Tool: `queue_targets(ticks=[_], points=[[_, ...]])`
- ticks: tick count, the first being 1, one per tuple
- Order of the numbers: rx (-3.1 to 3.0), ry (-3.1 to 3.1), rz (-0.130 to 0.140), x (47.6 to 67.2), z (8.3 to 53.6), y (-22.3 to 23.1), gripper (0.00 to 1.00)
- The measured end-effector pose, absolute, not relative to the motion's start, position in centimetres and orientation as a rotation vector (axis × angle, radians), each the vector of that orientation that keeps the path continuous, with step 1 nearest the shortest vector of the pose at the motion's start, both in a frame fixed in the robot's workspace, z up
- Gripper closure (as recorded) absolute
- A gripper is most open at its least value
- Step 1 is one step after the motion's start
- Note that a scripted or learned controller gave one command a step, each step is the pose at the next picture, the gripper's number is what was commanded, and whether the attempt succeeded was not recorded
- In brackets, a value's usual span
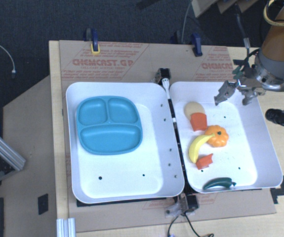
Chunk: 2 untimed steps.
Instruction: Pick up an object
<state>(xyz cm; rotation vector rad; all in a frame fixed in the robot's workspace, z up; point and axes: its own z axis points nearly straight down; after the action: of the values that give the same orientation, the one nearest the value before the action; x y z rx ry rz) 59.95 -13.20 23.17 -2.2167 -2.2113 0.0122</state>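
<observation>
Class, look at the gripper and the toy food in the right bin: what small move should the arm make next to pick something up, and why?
Probably shift the gripper toward the view's lower left and lower it over the orange block. The gripper hangs above the right bin's upper part with nothing between its fingers, and that block is among the nearest items.

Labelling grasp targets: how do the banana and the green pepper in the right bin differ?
The banana is yellow, larger and lies mid-bin touching the orange fruit. The green pepper is dark green, slimmer and lies alone at the near rim. Both are curved and lie flat in the right bin.
</observation>
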Motion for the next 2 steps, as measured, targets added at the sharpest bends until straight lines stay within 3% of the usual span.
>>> queue_targets(ticks=[1,2], points=[[-2.221,-2.222,0.000,60.2,23.9,-13.2,0.00],[-2.217,-2.218,0.006,60.8,17.7,-12.8,0.00]])
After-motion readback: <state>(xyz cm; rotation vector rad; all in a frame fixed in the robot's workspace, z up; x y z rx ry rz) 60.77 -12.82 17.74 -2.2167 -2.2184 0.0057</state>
